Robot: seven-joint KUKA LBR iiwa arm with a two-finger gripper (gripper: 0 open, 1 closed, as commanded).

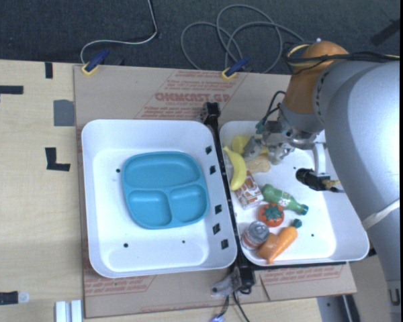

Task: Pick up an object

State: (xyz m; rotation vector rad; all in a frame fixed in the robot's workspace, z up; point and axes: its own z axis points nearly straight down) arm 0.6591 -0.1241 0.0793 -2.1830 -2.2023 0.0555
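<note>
Closest, the grey arm (366,133) hangs its claw (270,146) just beside the banana (236,170), which lies near-to-far; claw's spread cannot be told

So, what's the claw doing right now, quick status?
Claw low in right bin, beside banana. Nothing visibly lifted. Bottle, tomato, carrot packed close by.

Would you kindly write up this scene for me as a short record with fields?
left bin: holds a blue divided plate
right bin: holds a banana, green bottle, tomato, carrot
gripper: over the right bin's far end, beside the banana
grasp: none visible
</note>
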